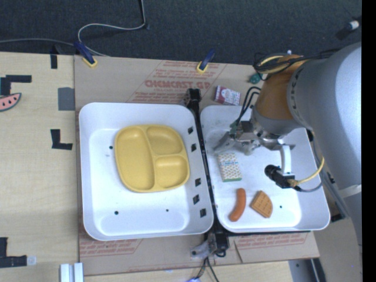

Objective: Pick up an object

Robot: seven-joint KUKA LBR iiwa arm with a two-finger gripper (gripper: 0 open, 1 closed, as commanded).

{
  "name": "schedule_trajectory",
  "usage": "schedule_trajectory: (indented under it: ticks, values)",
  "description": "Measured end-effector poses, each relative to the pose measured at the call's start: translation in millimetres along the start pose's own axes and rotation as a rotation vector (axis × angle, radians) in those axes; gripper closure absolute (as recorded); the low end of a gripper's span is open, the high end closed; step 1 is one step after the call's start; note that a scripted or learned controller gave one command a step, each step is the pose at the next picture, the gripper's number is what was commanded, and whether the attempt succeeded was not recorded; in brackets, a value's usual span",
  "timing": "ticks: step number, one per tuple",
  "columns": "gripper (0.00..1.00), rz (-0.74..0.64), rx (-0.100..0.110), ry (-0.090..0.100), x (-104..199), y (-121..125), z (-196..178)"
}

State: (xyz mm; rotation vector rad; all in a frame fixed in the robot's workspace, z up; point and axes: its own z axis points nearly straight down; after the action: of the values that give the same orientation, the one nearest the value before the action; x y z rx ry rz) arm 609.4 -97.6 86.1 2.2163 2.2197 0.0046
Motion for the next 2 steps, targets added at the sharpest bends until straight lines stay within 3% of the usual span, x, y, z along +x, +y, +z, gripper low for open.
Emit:
schedule_trajectory:
  ticks: [1, 2]
  values:
    - [1.00, 0.000, 0.001, 0.000, -0.2, -0.2, -9.5]
    - [0.00, 0.000, 0.001, 0.000, -0.1, -0.3, -9.4]
